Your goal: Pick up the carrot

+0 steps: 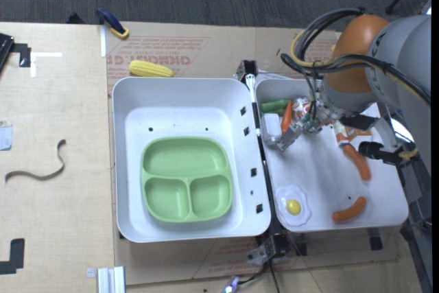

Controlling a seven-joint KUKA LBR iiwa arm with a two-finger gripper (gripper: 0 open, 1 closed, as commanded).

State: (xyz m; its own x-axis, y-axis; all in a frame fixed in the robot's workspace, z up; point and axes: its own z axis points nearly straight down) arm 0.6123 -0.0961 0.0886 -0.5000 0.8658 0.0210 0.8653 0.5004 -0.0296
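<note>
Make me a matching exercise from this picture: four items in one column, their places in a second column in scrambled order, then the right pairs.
Items:
1. green divided plate
2. corn cob
3. fried egg
4. carrot

Places:
A. near edge of the right bin
B. on the cardboard beyond the left bin
C. far end of the right bin, by the hand
D. inside the left bin

Pairs: 1-D, 2-B, 3-A, 4-C

The arm (405,51) is a thick, rounded grey casing with a glossy orange band (357,55) above the wrist. Black cables and one yellowish cable (322,31) loop loosely around that band. The gripper (291,134) is dull metal, with what may be small coloured wires at its base.
</note>
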